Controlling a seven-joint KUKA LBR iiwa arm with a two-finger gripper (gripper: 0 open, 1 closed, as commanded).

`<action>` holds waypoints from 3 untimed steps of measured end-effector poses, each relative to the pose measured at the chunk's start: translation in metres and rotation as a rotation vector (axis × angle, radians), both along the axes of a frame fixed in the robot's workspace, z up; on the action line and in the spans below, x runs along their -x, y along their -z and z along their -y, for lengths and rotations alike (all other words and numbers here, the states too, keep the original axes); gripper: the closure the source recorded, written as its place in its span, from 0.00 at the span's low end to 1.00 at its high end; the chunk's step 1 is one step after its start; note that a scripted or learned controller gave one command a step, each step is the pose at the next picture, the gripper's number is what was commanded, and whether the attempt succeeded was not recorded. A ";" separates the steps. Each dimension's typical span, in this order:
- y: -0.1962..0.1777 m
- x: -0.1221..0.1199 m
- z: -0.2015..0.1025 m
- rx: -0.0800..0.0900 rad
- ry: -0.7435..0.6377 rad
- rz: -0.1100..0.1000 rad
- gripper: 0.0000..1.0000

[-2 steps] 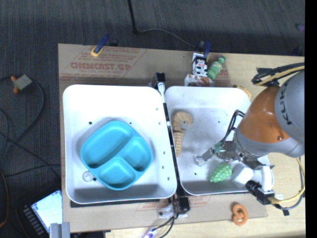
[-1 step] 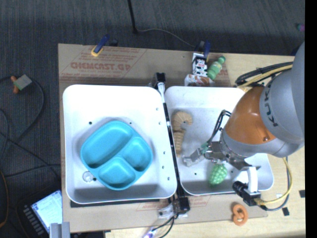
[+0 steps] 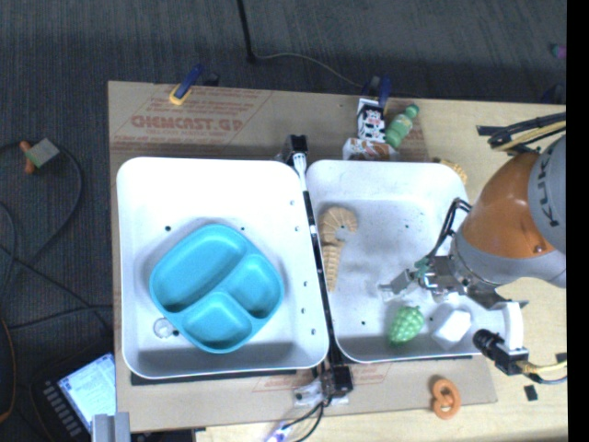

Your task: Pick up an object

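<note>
While the grey arm (image 3: 515, 233) with its orange band reaches in over the right bin (image 3: 368, 178), the gripper (image 3: 419, 284) hangs low near the bin's front right corner, and whether its fingers stand apart or together cannot be told from this overhead slant. Nothing can be seen caught in it. Just below the gripper and touching or nearly touching it lies a knobbly green toy (image 3: 406, 324), the likeliest thing to be picked; a small white block (image 3: 451, 326) sits just beside that toy, on the side nearer the arm's base. Farther from the gripper, across the bin toward the divider, an ice-cream cone toy (image 3: 334, 239) lies on its side. Beyond the divider, well apart from the gripper, the left bin (image 3: 138, 182) holds a blue divided tray (image 3: 216, 286). On the bench behind the bins stand a small figure (image 3: 370, 122) and a green bottle (image 3: 399, 127), and an orange ring (image 3: 445, 396) lies on the bench in front of the right bin. By the look of things the job is at the approach stage: the tool is down among the objects, yet no grasp is evident. The next move appears to call for centring over the green toy, settling around it without nudging the white block, closing firmly, and lifting straight up clear of the bin wall.
</note>
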State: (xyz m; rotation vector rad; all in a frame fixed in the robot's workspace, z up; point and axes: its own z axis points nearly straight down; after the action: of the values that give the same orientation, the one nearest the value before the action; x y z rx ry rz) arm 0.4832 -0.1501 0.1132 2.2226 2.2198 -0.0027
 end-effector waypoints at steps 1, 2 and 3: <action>0.015 0.000 -0.012 -0.002 -0.001 -0.002 0.00; 0.019 0.000 -0.046 -0.002 -0.002 -0.002 0.00; 0.003 0.000 0.000 0.000 0.000 0.000 0.00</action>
State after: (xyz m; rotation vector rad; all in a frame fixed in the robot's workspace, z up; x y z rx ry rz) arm 0.4831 -0.1497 0.1104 2.2229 2.2201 -0.0026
